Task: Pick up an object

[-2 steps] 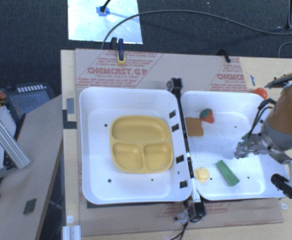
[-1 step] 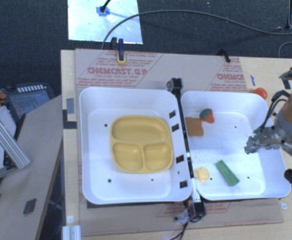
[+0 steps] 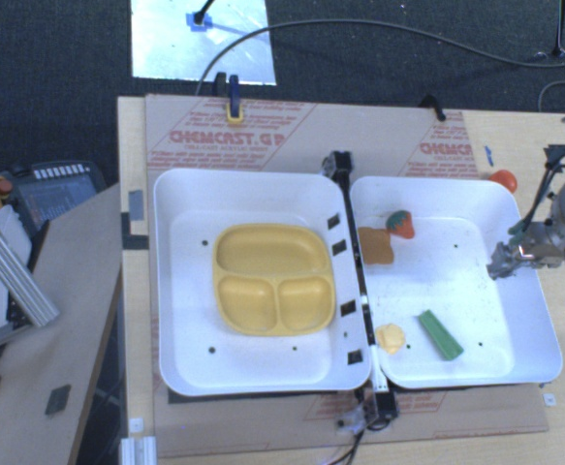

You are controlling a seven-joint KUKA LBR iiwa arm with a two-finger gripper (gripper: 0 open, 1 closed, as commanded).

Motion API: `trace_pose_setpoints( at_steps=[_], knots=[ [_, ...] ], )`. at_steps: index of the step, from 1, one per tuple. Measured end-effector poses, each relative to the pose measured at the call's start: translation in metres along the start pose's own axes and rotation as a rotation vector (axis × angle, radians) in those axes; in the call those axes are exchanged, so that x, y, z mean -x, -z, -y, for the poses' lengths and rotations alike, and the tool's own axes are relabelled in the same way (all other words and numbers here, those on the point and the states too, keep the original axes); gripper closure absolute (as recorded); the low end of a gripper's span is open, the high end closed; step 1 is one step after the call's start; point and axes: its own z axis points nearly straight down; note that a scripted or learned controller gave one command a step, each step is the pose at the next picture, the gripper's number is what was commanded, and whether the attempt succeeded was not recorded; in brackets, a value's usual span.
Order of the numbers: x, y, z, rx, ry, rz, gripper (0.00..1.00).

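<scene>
The gripper [image 3: 503, 264] is hovering over the right bin [image 3: 476, 371] near its 3 o'clock rim; whether it is open or closed cannot be told, and nothing is showing within it. A green block [image 3: 440, 335] is lying tilted at the bin's 6 o'clock. A yellow piece [image 3: 391, 338] is sitting at 7 o'clock, a brown piece [image 3: 376, 246] at 10 o'clock, with a red and green piece [image 3: 401, 224] just beside it. The left bin [image 3: 180, 260] is holding a yellow divided plate [image 3: 272, 279].
</scene>
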Motion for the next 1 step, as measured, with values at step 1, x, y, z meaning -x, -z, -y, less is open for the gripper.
trace_pose_setpoints(
  at_steps=[1],
  knots=[
    [-0.0094, 0.0526, 0.0006, 0.0, 0.001, -0.001, 1.0]
  ],
)
